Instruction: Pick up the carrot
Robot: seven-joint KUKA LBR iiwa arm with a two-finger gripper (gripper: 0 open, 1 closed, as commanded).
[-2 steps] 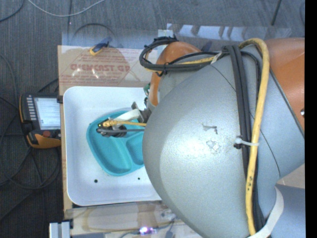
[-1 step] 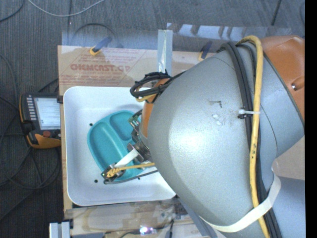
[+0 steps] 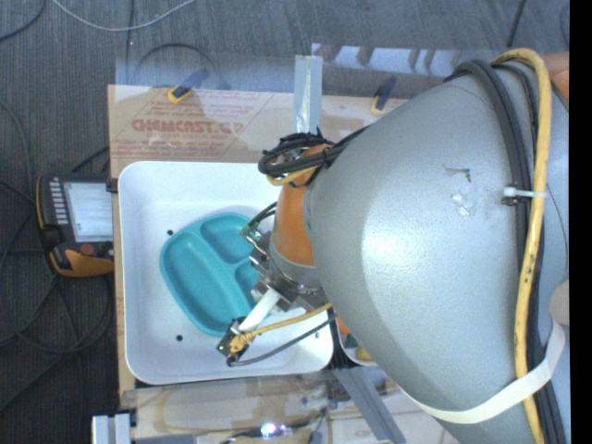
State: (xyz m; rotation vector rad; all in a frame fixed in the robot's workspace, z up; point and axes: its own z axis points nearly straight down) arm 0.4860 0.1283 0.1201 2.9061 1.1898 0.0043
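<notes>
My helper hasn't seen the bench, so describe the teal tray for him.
Find the white bin left of the big grey arm. Lying in it is the teal tray, a shallow dish moulded into compartments. It is the only coloured thing on the bin's white floor.

Only a sliver of the orange carrot [image 3: 340,327] shows, tucked under the grey arm [image 3: 435,248] just past the left bin's [image 3: 148,202] right wall, its pose hidden.

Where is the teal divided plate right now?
In the camera view the teal divided plate lies flat in the left white bin, near its middle, its right edge hidden under the wrist of the grey arm.
</notes>
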